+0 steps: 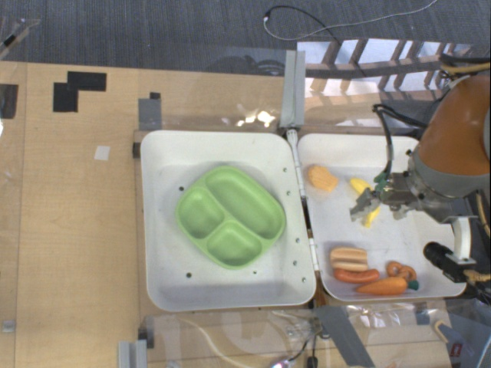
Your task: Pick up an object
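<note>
Down at the near edge of the right bin [430,129]: a carrot [382,286], a red sausage [355,275], a hot dog [349,257] stacked just behind, and a small pretzel-like piece [400,270] beside them. All untouched, all well clear of the action.

Further in, mid-bin: the gripper [367,204], fingers spread apart, nothing between them. Hovering right over a yellow piece [371,218], perhaps a banana, partly hidden under the fingertips. A second yellow bit [358,184] just behind, possibly part of the same thing — hard to tell.

Risk from here, as a judgement: small, smooth, rounded target, half covered. Closing off-centre could squirt it sideways or pinch only a tip, leaving an empty grasp. Could also catch the bin floor on descent.

Beyond, near the divider: an orange lump [322,179], apart from the fingers.

Across in the left bin [153,205]: a green divided plate [230,215], far from everything.
</note>
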